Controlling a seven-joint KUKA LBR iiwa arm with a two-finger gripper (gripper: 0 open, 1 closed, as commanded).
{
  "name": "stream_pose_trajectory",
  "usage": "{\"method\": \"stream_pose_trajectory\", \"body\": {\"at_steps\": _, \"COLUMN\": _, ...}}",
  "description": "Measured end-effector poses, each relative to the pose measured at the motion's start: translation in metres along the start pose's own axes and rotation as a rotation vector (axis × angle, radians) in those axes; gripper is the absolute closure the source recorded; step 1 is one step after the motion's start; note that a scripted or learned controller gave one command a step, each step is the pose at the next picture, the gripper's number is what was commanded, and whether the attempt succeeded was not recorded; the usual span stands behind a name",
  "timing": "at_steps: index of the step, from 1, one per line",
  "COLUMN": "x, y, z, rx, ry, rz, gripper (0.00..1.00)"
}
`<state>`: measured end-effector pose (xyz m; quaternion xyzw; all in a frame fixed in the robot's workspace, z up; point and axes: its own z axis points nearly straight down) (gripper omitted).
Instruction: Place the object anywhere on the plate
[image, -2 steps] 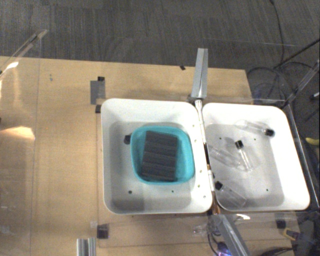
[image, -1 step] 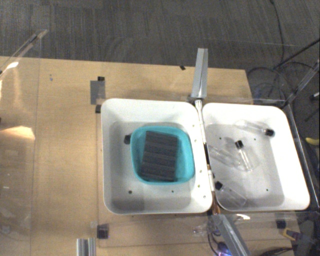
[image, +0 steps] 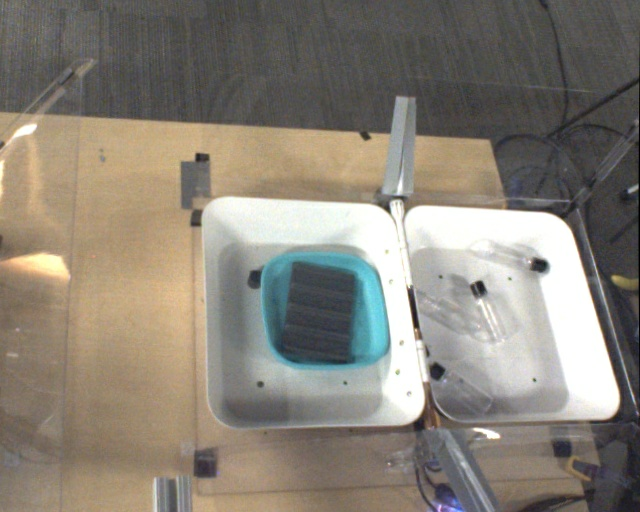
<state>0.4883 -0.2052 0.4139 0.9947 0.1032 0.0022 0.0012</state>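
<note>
A teal square plate (image: 372, 305) lies in the middle of the left white bin (image: 228, 340). On the plate rests a dark grey ribbed block (image: 320, 311), lying flat and covering most of the plate's middle. A small black piece (image: 255, 279) peeks out at the plate's left edge.
The right white bin (image: 565, 375) holds clear plastic vials with black caps: one near the back (image: 508, 256), one in the middle (image: 486, 308), one at the front left (image: 456, 388). A grey metal post (image: 401, 150) stands behind the seam between the bins.
</note>
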Motion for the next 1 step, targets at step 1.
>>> {"method": "stream_pose_trajectory", "body": {"at_steps": 1, "x": 0.0007, "y": 0.0008, "z": -0.0225, "rx": -0.005, "ry": 0.006, "rz": -0.002, "gripper": 0.00}}
